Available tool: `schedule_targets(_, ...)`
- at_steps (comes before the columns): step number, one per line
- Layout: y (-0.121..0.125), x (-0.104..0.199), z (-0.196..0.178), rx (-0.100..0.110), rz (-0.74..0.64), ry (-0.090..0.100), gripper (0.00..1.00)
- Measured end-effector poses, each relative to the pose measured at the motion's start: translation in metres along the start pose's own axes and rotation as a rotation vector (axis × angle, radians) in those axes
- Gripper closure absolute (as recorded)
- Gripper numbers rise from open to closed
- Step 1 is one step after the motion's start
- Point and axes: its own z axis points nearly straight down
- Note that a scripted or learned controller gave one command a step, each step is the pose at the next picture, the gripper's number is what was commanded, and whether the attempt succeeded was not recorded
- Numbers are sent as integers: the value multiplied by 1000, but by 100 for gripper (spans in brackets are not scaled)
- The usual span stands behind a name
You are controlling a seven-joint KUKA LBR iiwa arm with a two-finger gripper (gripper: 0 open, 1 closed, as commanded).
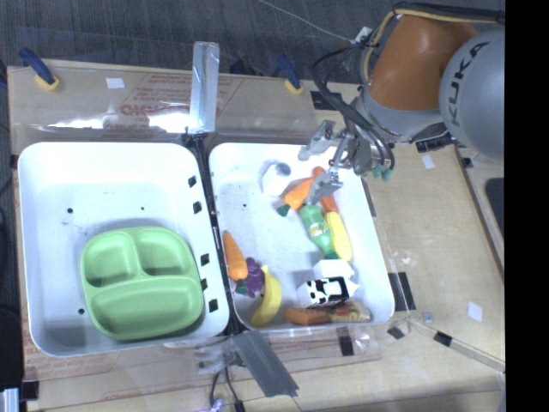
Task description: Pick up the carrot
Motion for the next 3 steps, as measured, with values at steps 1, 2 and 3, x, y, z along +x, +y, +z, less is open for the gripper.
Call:
schedule_targets(1, -5, -14, 102, 3, -140, -25, 0)
schedule_targets(2, 17, -5, 142, -2, -164, 5, 0)
schedule_targets(3, 52, 76, 142, -2, -166, 4, 0)
